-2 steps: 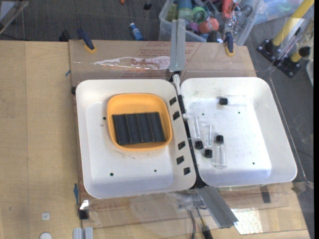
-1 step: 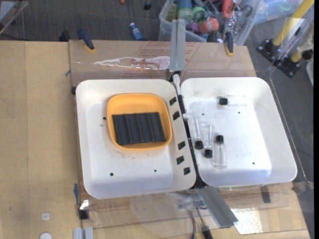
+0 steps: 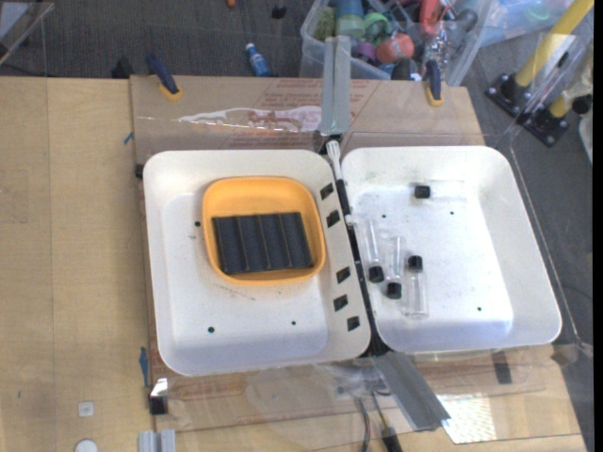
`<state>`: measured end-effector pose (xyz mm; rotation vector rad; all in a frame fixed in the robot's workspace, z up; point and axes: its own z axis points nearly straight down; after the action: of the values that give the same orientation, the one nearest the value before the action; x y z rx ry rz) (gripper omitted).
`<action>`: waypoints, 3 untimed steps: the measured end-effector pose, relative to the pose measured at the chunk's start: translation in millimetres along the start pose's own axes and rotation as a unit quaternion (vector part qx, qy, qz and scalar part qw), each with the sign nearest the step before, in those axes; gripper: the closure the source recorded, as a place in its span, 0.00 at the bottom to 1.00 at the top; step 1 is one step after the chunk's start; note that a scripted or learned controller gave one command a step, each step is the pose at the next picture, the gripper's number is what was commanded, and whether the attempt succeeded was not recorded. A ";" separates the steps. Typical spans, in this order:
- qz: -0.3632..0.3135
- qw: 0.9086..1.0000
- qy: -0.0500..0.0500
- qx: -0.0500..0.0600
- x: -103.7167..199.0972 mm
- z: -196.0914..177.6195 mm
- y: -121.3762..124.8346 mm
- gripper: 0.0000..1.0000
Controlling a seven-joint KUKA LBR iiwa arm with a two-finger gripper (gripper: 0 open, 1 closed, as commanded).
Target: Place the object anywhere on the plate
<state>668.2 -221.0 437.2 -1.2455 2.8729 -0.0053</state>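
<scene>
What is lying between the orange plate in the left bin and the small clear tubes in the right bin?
In the camera view, the divider where both bins meet, bearing small black squares, lies between the orange plate and the clear tubes. Otherwise only white bin floor.

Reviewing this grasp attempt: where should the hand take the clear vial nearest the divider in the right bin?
Grip the clear vial across its glass body, coming straight down from above. It lies flat, running along the divider, black cap at the near end, and its long sides look free to pinch.

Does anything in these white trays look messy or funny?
Nothing looks broken or spilled. The orange square plate in the left white bin carries a dark ridged block. Small clear vials with black caps lie scattered on their sides in the right white bin.
</scene>
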 end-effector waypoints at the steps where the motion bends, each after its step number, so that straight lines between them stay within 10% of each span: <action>1: -0.163 0.987 0.000 -0.001 0.1 0.6 0.0 1.00; 2: -0.352 0.936 -0.001 -0.002 0.3 1.1 0.1 1.00; 3: -0.367 0.930 -0.001 -0.002 1.0 1.1 -0.2 1.00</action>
<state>667.6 -221.8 436.2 -2.2153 2.2166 -0.0031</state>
